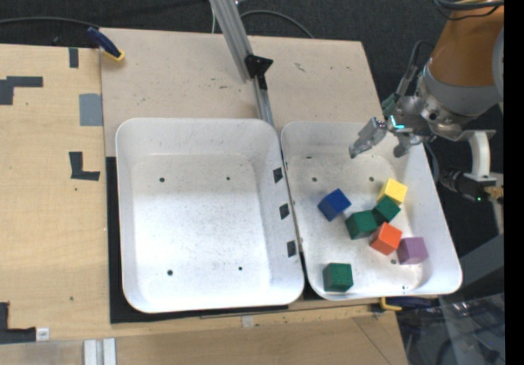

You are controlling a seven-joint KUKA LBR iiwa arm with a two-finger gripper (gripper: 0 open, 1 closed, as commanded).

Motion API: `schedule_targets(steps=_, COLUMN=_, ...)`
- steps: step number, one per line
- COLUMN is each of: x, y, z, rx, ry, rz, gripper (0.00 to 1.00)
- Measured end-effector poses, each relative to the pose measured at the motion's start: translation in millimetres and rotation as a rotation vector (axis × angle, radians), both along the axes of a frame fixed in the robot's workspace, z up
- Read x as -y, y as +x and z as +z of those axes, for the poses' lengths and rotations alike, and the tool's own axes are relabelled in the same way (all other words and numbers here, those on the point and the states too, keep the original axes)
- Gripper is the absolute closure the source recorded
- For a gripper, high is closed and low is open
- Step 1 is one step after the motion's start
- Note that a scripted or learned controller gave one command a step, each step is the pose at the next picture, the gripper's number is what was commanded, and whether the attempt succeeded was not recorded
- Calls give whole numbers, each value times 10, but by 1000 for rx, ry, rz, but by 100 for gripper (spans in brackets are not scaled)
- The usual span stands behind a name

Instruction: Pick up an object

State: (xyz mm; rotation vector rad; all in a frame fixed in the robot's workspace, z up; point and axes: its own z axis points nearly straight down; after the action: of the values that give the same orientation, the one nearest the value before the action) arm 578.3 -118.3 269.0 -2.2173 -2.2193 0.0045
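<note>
Green cube (337,276) at right bin's (304,191) 6 o'clock edge; blue (333,204), green (360,224), orange (386,237), purple (412,250), yellow (395,191) cubes clustered toward 4 o'clock. Jaws (381,137) at 1 o'clock, spread open, empty.

— Where is the hand (383,139)?
— Over the right bin (303,150), near its far edge, fingers spread with nothing between them.
— And the blocks?
— Blue block (333,203), yellow block (395,191), orange block (386,236) clustered; a green block (337,276) apart.
</note>
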Motion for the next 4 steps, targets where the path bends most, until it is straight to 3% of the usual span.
schedule_targets(steps=1, x=1, y=7, z=21, rx=4, ry=-1, rz=1, gripper=0)
schedule_targets(steps=4, x=89, y=82, z=-1489, rx=-1, ry=-1, rz=0, gripper=0)
